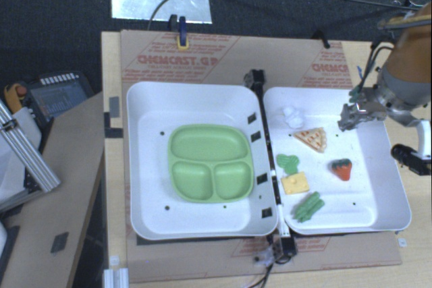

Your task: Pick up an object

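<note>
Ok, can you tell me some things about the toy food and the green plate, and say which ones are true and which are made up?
1. The green plate lies in the left bin. True.
2. The pizza slice lies on the green plate. False: it lies in the right bin.
3. The strawberry sits to the right of the pizza slice in the picture. True.
4. The gripper holds the yellow cheese. False: the cheese lies on the bin floor, away from the gripper.
5. The green plate has toy food on it. False: its three compartments are bare.
</note>
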